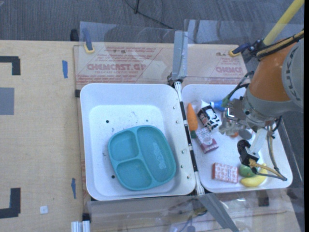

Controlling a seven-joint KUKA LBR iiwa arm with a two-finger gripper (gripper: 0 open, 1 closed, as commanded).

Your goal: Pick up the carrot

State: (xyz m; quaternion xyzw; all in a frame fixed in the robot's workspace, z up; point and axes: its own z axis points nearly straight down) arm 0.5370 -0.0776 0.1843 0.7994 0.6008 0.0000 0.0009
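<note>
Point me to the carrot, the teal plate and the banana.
carrot (pixel 192 117): camera view, middle of its orange body.
teal plate (pixel 141 157): camera view, central divider ridge.
banana (pixel 253 181): camera view, middle of the yellow peel.

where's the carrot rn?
In the right bin, the carrot lies along its left wall, just left of the black-and-white item; the gripper is further right.

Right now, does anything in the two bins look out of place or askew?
Nothing looks spilled or broken. The carrot lies against the right bin's left wall, apart from the gripper. The teal divided plate sits tilted in the left bin.
</note>
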